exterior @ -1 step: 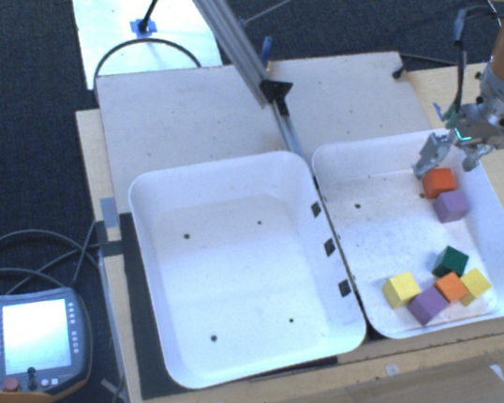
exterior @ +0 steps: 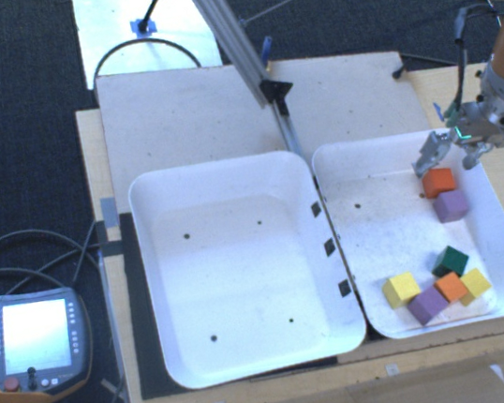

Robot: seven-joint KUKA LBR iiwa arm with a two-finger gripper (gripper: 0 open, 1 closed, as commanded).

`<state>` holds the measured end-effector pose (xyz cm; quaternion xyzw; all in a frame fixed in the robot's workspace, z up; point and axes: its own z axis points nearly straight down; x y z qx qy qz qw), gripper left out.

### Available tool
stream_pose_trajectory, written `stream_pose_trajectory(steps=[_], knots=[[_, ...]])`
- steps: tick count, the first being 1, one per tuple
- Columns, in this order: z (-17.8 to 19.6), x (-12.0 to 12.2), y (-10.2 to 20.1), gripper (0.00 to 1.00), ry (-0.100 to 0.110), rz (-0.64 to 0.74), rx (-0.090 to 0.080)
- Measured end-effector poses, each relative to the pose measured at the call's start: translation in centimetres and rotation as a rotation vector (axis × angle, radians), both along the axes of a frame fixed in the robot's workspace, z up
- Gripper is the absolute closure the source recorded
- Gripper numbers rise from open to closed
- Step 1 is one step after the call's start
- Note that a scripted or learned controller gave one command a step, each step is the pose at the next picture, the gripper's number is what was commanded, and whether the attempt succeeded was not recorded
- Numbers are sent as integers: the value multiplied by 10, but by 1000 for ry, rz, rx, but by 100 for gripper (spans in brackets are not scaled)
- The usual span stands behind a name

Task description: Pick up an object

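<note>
My gripper (exterior: 449, 151) hangs over the far right part of the right bin (exterior: 379, 223), with its fingers spread open and nothing between them. Just below it in the picture lies an orange cube (exterior: 438, 181), with a purple cube (exterior: 451, 205) touching its near side. Near the bin's front corner several more blocks cluster: a green one (exterior: 450, 260), a yellow one (exterior: 401, 289), a small orange one (exterior: 450, 287), a purple one (exterior: 428, 304) and another yellow one (exterior: 476, 285).
The left bin (exterior: 234, 265) stands beside the right one, sharing a middle wall. A slanted metal pole (exterior: 229, 28) crosses the bench's back. A teach pendant (exterior: 29, 350) with cables lies on the floor at the left.
</note>
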<state>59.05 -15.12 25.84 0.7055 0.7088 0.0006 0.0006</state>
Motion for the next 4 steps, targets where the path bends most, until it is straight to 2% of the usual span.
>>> stream_pose_trajectory(steps=[2, 3, 4], knots=[[-87, 11, 5, 0, 4, 0, 0], [-149, 12, 3, 0, 6, -2, 1], [-134, 14, 3, 100, -2, 0, -1]])
